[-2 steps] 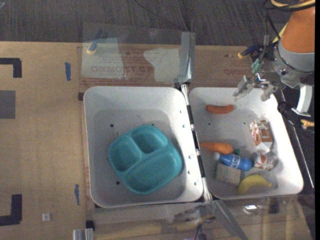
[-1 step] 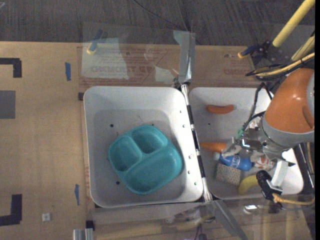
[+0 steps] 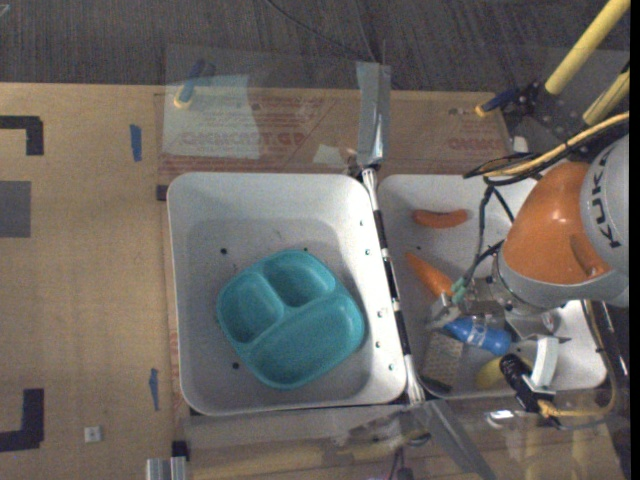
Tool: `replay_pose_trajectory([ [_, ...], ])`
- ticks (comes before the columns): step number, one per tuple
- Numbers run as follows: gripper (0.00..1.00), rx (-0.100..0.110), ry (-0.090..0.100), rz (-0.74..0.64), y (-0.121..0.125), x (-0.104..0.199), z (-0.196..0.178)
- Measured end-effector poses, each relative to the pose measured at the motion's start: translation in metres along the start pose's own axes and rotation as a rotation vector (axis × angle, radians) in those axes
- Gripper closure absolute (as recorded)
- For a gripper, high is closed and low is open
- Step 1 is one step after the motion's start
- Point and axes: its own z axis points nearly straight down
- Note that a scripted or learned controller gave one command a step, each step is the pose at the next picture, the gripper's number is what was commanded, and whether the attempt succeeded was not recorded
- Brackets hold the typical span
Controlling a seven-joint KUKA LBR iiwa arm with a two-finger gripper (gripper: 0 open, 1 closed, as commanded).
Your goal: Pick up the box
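- Reaching in from the right, the arm [image 3: 560,238] is seen over the right bin [image 3: 440,190], with its orange band covering much of that bin's right half.
- The gripper [image 3: 478,306] is seen below the orange band, low over the middle of the right bin, among the clutter.
- How far the gripper is spread cannot be told, as its tip is blurred and partly hidden by the wrist.
- Nothing is clearly seen held in the gripper. Contact with the items under it cannot be confirmed.
- The box [image 3: 442,360], grey and speckled, is seen lying at the right bin's front-left corner, close to the wall shared with the left bin [image 3: 260,208].
- The box is placed just in front of and to the left of the gripper, near it. Touching cannot be judged.
- A blue object [image 3: 487,337] is seen lying between gripper and box, next to the box's upper right corner.
- A carrot [image 3: 431,275] is laid at a slant just behind the gripper, towards the shared wall.
- A sausage [image 3: 441,218] is seen lying near the right bin's back wall, well apart from the box.
- A yellow item [image 3: 489,373] is partly seen just right of the box.
- A teal divided plate [image 3: 290,318] is seen resting in the left bin, slightly towards the front.
- Both bins are set side by side on the brown bench [image 3: 80,298].
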Motion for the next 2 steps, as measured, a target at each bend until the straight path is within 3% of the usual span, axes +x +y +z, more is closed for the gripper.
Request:
replay_pose_trajectory([
  [1, 0.00, -0.001, -0.001, 0.046, 0.074, -0.036, -0.002],
  [2, 0.00, -0.005, 0.001, 0.074, -0.015, -0.051, 0.007],
])
